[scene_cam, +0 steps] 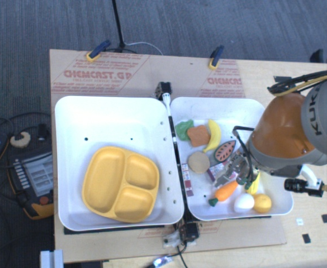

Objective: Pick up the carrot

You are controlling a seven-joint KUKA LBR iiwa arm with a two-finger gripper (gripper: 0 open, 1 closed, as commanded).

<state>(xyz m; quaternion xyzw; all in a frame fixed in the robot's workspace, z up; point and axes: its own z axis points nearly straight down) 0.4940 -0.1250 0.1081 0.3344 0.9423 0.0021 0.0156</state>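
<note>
The carrot, orange with a green stem end, lies in the right bin near its front wall, pointing left and down. My gripper hangs just above and behind the carrot's thick end, with the grey and orange arm reaching in from the right. The carrot rests on the bin floor; nothing shows between the fingers.
Around the carrot lie a white egg, a yellow lemon, a watermelon slice, a banana, a tan round cookie, a brown bread piece and green lettuce. The left bin holds a yellow divided tray.
</note>
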